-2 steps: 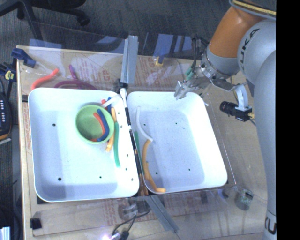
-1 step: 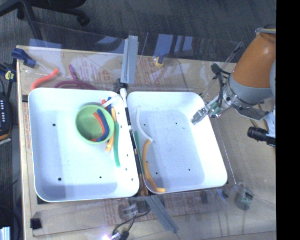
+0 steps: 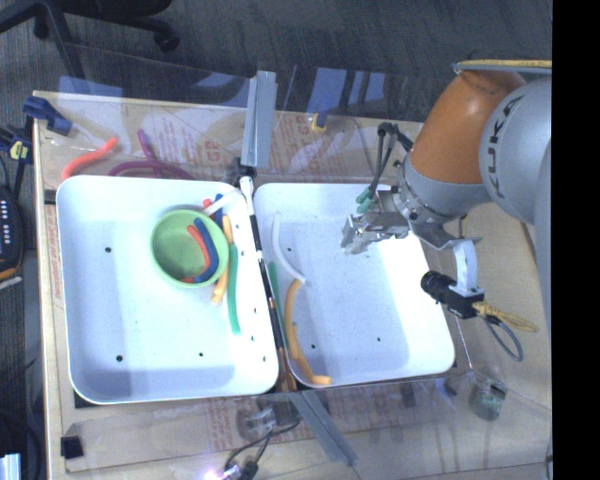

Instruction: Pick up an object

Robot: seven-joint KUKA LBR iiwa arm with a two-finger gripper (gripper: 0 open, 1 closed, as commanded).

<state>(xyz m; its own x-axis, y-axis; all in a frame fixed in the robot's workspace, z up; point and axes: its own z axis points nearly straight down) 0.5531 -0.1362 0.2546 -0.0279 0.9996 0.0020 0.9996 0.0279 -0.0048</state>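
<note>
Tool over right bin, grip state unclear, apparently nothing held; nearest candidate, orange strip, lies well to its lower left against the wall, risking a glancing miss.

The floor was dark grey carpet with a fine texture. At the top left, the black legs of a chair stood on it, with one wheel visible. The surface was light wood, with red printed lines on it under a clear sheet that gave blue-white reflections along the far edge. A grey metal bar stood upright at the far side, in the middle. A similar bar lay at the near edge. Black devices were at the left border, partly cut off. A bright white light shone at the bottom edge, near some cables.
</note>
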